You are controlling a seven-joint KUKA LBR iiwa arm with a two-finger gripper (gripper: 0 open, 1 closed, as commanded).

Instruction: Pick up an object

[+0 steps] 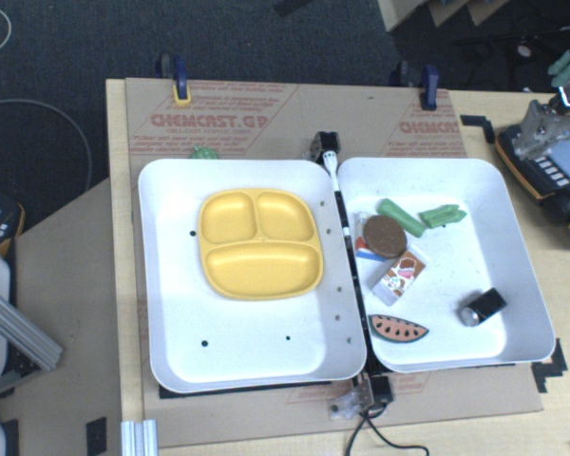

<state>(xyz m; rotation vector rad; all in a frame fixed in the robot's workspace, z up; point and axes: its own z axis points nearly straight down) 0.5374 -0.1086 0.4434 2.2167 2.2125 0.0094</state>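
Bins sit side by side on the bench: the left bin [171,283] carries a yellow divided plate [259,243], and the right bin [513,255] holds everything we might pick. Near its left wall a brown disc [384,236] rests on top of a small carton [399,277], with two green pieces [420,217] just behind them. A watermelon slice [399,329] lies flat near the front edge, and a black-and-silver cylinder [482,307] sits well apart to the right.

We see part of the arm [543,131] at the far right edge — whether its gripper is open or closed we cannot tell.

Risks, as we judge them: the clustered disc, carton and green pieces could shift together under a descent; the flat slice offers little to pinch; the cylinder may roll away.
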